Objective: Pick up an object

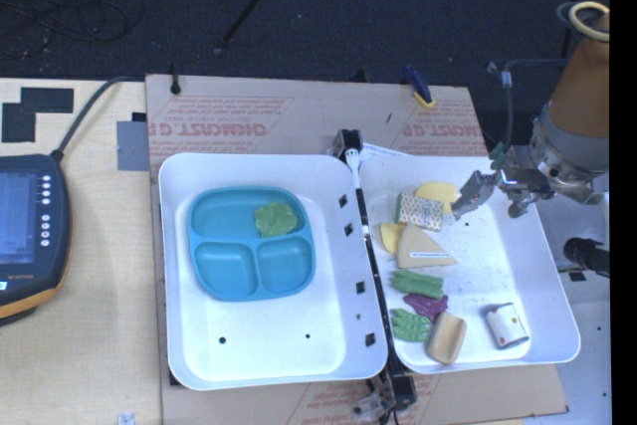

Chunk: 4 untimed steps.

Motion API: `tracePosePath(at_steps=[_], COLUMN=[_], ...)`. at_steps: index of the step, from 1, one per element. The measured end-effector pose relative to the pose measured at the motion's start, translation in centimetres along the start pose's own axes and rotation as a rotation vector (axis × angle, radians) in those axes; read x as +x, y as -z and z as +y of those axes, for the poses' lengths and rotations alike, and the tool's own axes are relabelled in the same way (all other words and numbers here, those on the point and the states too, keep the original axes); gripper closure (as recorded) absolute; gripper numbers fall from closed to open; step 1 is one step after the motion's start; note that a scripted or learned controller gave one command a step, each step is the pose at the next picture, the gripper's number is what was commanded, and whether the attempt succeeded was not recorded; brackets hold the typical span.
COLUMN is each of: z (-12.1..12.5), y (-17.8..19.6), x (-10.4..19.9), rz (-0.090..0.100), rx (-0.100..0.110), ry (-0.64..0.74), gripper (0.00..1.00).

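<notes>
Nearest the camera, at about five o'clock in the right bin [557,333], a small white and grey block [507,324] is lying by itself. Just to its nine o'clock, a tan bread roll [447,337] is resting beside some green leafy pieces [409,324] and a purple piece [428,305]. A little farther back, a green bean pod [417,283] is lying under a cream cheese wedge [424,249]. Behind that, a speckled square sponge [421,211] is sitting against a yellow round piece [438,192].

The gripper [495,191] is hanging at about two o'clock in the right bin. Its fingers are spread apart and nothing is sitting between them. The yellow round piece and the sponge are lying just beside the left finger, toward nine o'clock, not between the two fingers.

It looks like the arm is in the reaching step, with nothing picked yet. Next it probably needs to slide toward nine o'clock, drop down around one toy, and squeeze.

Over in the left bin [179,314], a blue divided tray [249,244] is holding a green lettuce leaf [276,219] in its far right part, well apart from the gripper.
</notes>
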<state>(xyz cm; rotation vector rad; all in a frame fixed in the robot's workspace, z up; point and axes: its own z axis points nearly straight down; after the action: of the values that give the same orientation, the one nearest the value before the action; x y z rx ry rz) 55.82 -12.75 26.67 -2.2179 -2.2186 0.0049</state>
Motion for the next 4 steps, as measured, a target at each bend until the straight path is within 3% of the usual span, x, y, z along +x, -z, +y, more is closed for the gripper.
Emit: tracePosePath(at_steps=[1,2,3,4], z=[7.2,8.7,8.9,8.9], y=[-9.7,-16.5,-17.5,-17.5], x=[1.7,3.4,1.0,3.6], rz=[0.001,-0.002,0.002,-0.007], rx=[0.003,-0.009,-0.007,-0.012], ry=[0.001,-0.001,0.001,0.001], gripper=[0.00,0.00,0.00,0.00])
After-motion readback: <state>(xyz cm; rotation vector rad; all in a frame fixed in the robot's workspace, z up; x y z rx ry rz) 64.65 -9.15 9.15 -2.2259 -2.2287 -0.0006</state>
